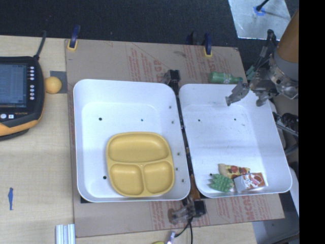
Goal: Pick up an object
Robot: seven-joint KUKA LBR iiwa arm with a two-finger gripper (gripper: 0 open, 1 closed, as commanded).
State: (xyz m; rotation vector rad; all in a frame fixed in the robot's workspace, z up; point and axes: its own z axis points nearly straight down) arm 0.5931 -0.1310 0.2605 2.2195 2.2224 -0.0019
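Toys [238, 179] R bin front, arm [284, 60] above far-R rim

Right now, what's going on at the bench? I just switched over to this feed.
The arm's end effector hangs over the far right edge of the right bin, its fingers spread with nothing between them. The things to pick lie bunched in that bin's near corner: a green toy, a pizza slice and a small packet, all untouched. The left bin holds a yellow tray. No pick has been made yet.
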